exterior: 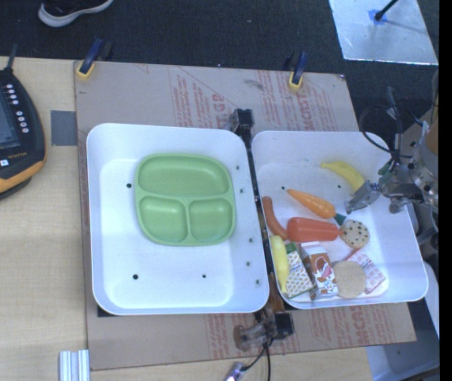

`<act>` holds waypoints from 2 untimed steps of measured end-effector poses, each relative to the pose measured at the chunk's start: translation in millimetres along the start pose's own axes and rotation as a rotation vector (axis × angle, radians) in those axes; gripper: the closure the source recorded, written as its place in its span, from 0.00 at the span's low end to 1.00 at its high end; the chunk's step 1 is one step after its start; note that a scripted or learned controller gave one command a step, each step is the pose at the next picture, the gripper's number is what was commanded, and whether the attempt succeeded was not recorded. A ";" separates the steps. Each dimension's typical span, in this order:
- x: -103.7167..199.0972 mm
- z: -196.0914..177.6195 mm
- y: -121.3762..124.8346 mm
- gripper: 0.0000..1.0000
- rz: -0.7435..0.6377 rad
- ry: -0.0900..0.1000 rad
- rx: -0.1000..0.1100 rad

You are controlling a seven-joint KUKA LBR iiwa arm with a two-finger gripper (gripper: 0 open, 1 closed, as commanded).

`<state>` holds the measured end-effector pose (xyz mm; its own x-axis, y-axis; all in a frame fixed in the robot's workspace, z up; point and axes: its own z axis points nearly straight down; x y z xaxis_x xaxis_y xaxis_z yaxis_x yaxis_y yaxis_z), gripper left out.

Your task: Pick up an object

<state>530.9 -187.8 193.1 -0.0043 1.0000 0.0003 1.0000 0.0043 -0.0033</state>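
The right bin [400,236] holds several toy foods: a yellow banana [343,173], an orange carrot [311,203], a red pepper [313,229], a dotted cookie [354,233], a brown-red sausage [271,215], a yellow corn cob [279,260], small printed packets [309,272] and a round tan cracker [350,279]. My gripper [378,203] hangs over the bin's right side, just right of the carrot's tip and above the cookie. Its fingers are spread open with nothing between them.
The left bin [111,236] carries a green divided plate [186,198]. A black and orange pendant [0,137] lies on the bench at far left. Clamps [296,71] hold the cardboard sheet at the back edge. Cables trail by the arm on the right.
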 end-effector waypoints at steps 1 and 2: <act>11.7 97.5 17.1 0.00 -0.003 -0.002 -0.001; 10.3 87.4 16.8 1.00 -0.005 -0.003 0.001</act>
<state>547.4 -177.4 105.6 -0.0090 1.0000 -0.0029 1.0000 0.0089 -0.0039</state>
